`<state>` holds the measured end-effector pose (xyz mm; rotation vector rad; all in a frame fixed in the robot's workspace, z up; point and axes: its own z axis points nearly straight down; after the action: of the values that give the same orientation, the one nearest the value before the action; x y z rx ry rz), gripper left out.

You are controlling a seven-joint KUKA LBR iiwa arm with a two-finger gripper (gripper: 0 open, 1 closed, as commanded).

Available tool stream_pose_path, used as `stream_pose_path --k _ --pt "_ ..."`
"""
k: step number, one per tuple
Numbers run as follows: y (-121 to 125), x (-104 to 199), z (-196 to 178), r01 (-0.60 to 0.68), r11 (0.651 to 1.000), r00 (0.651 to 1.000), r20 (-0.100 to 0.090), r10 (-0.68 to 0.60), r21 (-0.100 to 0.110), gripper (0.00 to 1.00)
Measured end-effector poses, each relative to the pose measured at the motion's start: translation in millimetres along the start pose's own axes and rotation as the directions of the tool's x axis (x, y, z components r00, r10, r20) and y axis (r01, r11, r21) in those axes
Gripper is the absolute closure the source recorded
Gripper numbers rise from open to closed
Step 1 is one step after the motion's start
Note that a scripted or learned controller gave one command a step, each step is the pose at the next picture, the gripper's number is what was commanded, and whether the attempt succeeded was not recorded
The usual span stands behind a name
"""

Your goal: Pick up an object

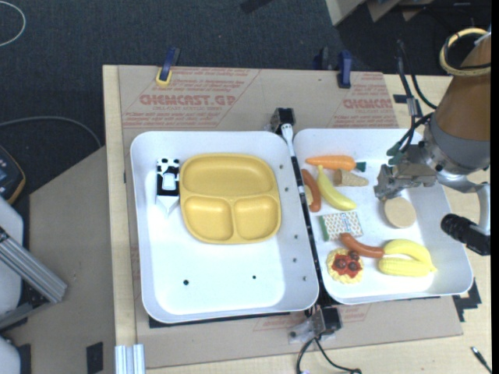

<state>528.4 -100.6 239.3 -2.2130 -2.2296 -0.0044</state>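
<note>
Taking the right-hand shallow white bin (460, 280) as the landmark, the nearest things lie along its front edge: a small round toy pizza with red topping (346, 265) at the front left, and a yellow plastic corn cob (406, 258) to the right of it, with a red-orange toy sausage (363, 245) between them and slightly behind. Just behind the pizza lies a small flat card with a green-dotted pattern (342, 224). Toward the middle of the bin a tan round disc like a biscuit (400, 213) lies on the floor, and the two-finger gripper (399, 179) sits just above and behind it, at the end of the grey arm with the orange band (466, 111); whether its fingers are spread or closed cannot be told, and nothing is seen caught in it. Left of the gripper lies a yellow toy banana (334, 192), with a second red sausage (312, 189) beside it against the bin's left wall. Farthest back lies an orange toy carrot (333, 162). Left of the landmark, the other white bin (221, 287) holds a yellow three-compartment plastic plate (230, 195) and a small black-and-white object (168, 179) to its left.
</note>
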Motion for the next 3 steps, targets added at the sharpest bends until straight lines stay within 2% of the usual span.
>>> stream_pose_path --k 1,2,3 --pt "4.5 55.7 14.4 -0.002 1.0 1.0 0.0 0.002 0.005 1.0" --pt "-11.4 101.7 18.9 -0.004 1.0 1.0 0.0 0.004 0.006 1.0" --pt "-10.8 118.1 7.1 -0.004 1.0 1.0 0.002 0.004 -0.001 1.0"
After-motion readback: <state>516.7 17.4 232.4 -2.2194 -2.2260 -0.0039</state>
